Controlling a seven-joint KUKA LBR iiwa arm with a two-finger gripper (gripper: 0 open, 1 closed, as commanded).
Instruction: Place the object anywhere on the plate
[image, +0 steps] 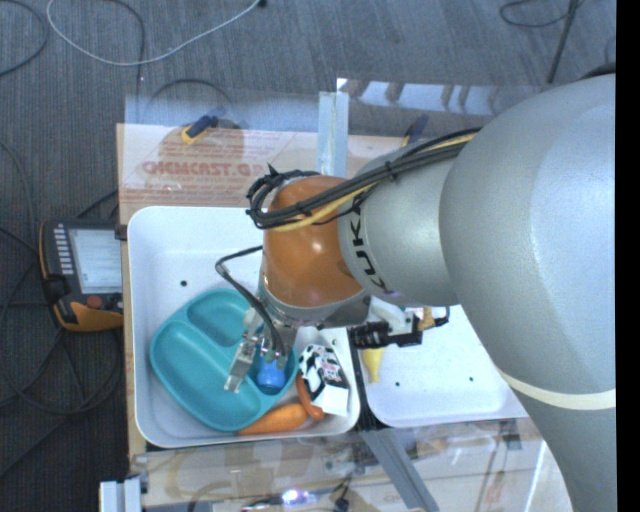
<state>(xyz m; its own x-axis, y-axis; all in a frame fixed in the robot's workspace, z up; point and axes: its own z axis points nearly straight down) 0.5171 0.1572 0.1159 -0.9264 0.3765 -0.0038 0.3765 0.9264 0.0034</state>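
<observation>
Camera view. The left shallow white bin is holding a teal plastic plate with divided compartments, which is filling most of the bin's floor. A small blue object is resting at the plate's right rim, on the edge nearest the bin's centre. An orange carrot-shaped piece is lying along the bin's front wall, touching the plate's lower right edge. A black-and-white patterned packet is lying at the bin's right side, just beside the blue object and off the plate. The right shallow white bin is showing a bare floor where the arm is not covering it.

The two-finger gripper is hanging over the plate's right compartment, just beside the blue object; whether it is spread or pressed together cannot be told. The grey arm with its orange band is covering the rear of both bins. A cardboard sheet is lying behind the bins, and an orange-and-black handheld controller is sitting to the left of the bench.
</observation>
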